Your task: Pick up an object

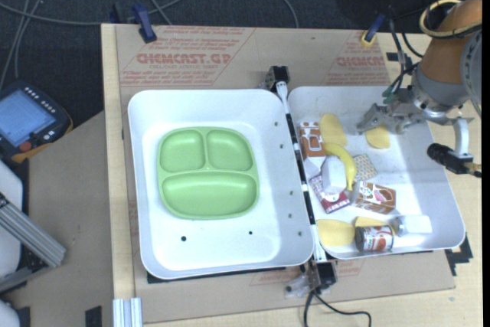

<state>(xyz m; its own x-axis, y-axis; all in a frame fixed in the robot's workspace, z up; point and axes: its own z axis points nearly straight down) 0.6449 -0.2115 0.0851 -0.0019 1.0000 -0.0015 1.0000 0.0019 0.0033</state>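
2 shallow white bins sit side by side on a cardboard-covered counter (230, 50), seen from above at a slant. The left bin (145, 165) holds a single item — a green divided plate (207, 172) with 3 compartments, lying flat near its middle. The right bin (440, 195) carries a loose pile: a yellow lemon-like piece (378, 138) near the far side, a pale yellow rounded piece (332, 126) beside a small orange-and-white carton (311, 140), a banana (344, 165) lying next to a white packet (334, 176), a red-and-white carton (377, 196), another yellow piece (335, 233) in the near corner and a small can (376, 239) on its side just beside it. The grey arm with its orange band (452, 50) reaches in from the right, and its hand (383, 121) hangs low over the far part of the right bin, just above the lemon-like piece — whether the hand is open, closed or gripping anything cannot be told at this angle. A handheld controller (27, 119) with a blue screen rests off the counter at left.
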